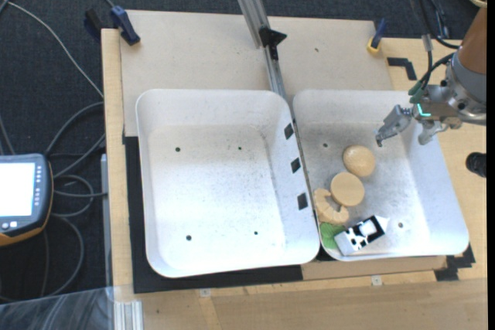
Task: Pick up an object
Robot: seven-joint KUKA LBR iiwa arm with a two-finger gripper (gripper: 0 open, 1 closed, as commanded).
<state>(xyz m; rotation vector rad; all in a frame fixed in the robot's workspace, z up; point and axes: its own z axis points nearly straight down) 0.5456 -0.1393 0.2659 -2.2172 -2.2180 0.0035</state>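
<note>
Overhead slanted view of a bench (193, 50) bearing two white bins. The arm (470, 66) enters from the right; its gripper (408, 129) hangs over the far right part of the right bin (433, 197), fingers spread apart with nothing between them. In that bin, a tan round piece (359, 160) lies near the middle, a second tan disc (347, 188) just nearer, a pale scalloped piece (326, 206) touching its left side, and a black-and-white block (363, 233) on a green item (334, 236) at the near edge. The left bin (209, 182) lies alongside. A tablet (22, 193) sits far left.
</note>
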